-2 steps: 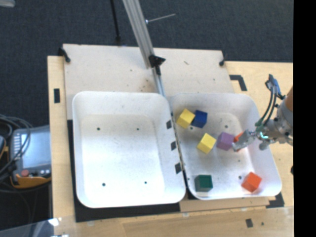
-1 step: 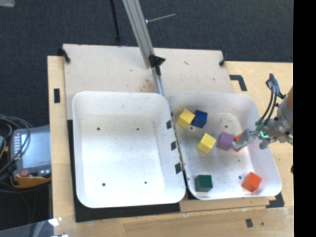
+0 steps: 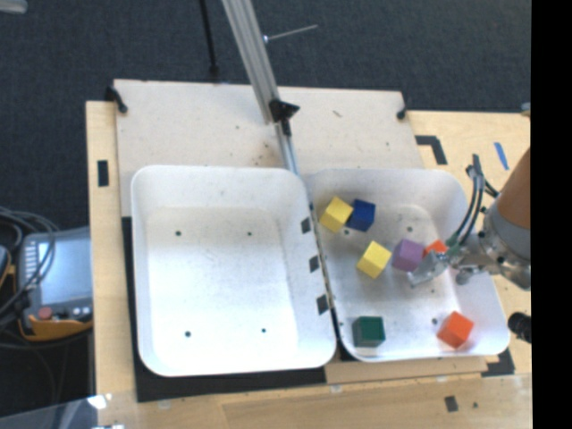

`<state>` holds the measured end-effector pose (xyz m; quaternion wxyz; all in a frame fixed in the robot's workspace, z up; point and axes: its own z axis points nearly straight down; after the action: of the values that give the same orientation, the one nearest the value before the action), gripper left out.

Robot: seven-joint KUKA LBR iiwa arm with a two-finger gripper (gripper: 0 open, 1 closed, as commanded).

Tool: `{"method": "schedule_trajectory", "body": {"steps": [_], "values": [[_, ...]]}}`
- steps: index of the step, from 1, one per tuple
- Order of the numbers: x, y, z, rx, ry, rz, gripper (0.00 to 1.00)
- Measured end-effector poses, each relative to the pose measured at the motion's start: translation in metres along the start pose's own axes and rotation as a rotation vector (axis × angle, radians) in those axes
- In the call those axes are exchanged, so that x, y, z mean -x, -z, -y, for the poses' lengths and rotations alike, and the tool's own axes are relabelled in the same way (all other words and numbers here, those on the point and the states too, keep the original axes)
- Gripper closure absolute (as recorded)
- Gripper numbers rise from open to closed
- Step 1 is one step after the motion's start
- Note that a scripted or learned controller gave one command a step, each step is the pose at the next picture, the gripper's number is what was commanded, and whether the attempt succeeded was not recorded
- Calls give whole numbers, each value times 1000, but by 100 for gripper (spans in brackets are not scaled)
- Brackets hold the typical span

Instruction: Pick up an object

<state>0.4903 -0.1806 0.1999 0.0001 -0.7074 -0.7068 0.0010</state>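
1. Dark carpet surrounds the pale wooden tabletop, which carries two shallow white bins side by side; the left bin has bare floor, and the right bin holds all the blocks.
2. From my camera view, the blocks are scattered loosely: a yellow cube touching a blue cube near the top, a second yellow cube beside a purple cube, a green cube near the bottom wall, and an orange cube in the lower right corner.
3. The gripper sits low, just right of the purple cube, probably lined up for it. I cannot tell whether the fingers are open or closed, nor whether they touch anything.
4. Room is tight there: the second yellow cube crowds the purple one on its left. The green and orange cubes stand well apart from the others but close to the bin walls, so I judge them awkward too.
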Motion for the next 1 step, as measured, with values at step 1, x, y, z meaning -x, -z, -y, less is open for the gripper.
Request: {"method": "schedule_trajectory", "body": {"steps": [1], "values": [[-1,-62,4,-3,0,-1,0]]}}
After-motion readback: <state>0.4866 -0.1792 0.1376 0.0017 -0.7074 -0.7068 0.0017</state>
